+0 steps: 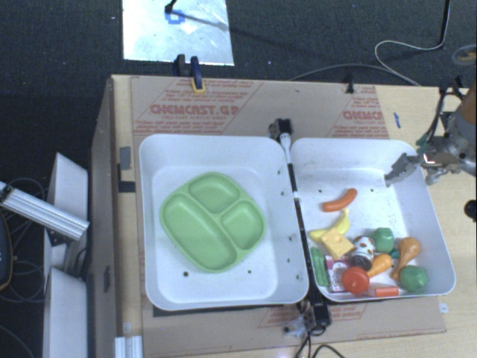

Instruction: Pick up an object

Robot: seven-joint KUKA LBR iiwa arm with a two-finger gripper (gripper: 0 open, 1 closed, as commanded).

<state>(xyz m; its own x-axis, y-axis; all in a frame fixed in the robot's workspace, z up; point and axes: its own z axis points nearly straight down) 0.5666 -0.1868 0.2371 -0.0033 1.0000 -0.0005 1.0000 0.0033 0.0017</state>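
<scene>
hovering over the far right corner of the right bin [417, 200], the gripper [401, 168] grasps nothing; its state i cannot tell. one sausage [339, 199] lies apart from one toy-food pile [365, 263]. left bin [160, 200] holds one green plate [212, 221].

Robotics lab, bench [246, 99], loose cables [417, 47]

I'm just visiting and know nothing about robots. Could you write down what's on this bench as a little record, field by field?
left bin: holds a green divided plate
right bin: holds small toy foods, mostly heaped at its near end
apart from the heap: an orange sausage, lying further up the bin
in the heap: yellow banana, cheese wedge, red tomato, orange carrot, green pieces
gripper: over the far right part of the right bin, nothing seen in it
arm: enters from the right
</scene>
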